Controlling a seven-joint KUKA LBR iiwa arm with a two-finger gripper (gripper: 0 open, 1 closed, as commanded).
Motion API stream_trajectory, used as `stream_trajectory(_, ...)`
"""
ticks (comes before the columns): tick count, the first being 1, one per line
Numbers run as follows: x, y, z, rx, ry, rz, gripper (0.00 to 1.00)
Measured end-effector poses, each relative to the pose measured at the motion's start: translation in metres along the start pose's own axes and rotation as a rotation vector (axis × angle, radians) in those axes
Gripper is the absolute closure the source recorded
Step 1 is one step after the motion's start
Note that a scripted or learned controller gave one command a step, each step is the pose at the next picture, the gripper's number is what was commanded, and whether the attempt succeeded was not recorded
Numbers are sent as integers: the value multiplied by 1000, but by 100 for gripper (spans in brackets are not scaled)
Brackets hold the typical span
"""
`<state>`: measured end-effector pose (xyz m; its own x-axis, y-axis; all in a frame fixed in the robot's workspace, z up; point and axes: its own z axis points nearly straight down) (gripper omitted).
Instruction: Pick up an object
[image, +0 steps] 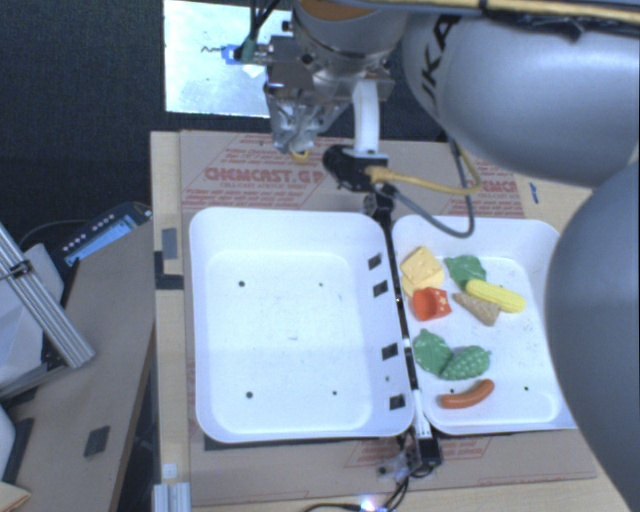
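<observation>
My gripper (297, 140) hangs high above the back edge of the left bin (215, 300), its fingertips over the cardboard behind the bins, with nothing seen between them. The right bin (540, 240) holds toy food: a yellow cheese wedge (422, 268), a red pepper piece (431, 303), a green leafy piece (465, 269), a yellow corn cob (495, 296), a tan piece (478, 310), two green leafy pieces (432, 351) (467, 361) and a red sausage (466, 395). My arm covers the right bin's far right side.
A black divider strip (397, 300) with clips runs between the bins. A yellow cable (430, 184) and black fitting (350, 165) hang near the gripper. Brown cardboard (240, 175) lies under the bins. A metal rail (45, 310) and a dark device (100, 232) sit at left.
</observation>
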<state>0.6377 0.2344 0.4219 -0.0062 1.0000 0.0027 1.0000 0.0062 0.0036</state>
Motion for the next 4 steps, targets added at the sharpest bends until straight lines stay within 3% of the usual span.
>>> stream_trajectory(1,0,6,-22,0,-1,0,100)
stream_trajectory(2,-1,32,-42,-2,-1,1,100)
stream_trajectory(3,0,31,-62,0,-2,0,100)
stream_trajectory(4,1,-26,-100,1,0,-1,100)
